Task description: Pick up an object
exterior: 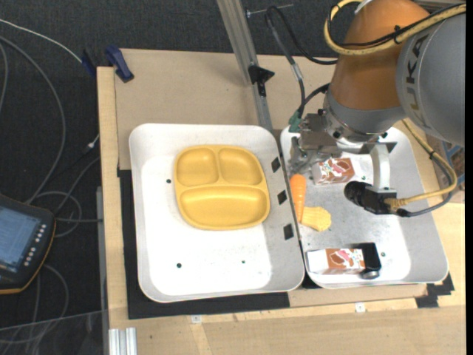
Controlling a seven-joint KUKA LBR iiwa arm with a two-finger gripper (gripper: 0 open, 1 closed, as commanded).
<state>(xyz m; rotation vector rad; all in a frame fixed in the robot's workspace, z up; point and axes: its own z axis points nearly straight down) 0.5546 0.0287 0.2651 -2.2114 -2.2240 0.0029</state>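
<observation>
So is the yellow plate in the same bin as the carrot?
No, the plate lies in the left bin, while the carrot lies in the right bin.

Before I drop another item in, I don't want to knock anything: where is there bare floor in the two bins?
Left bin: a bare strip in front of the yellow divided plate. Right bin is crowded: carrot, yellow piece, two small cartons, arm overhead.

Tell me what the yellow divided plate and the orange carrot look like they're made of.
The yellow divided plate looks like moulded plastic, matte with a soft sheen and rounded compartment edges. The carrot looks like a toy, probably plastic or rubber: uniform orange, smooth surface; the material can't be settled from here.
</observation>
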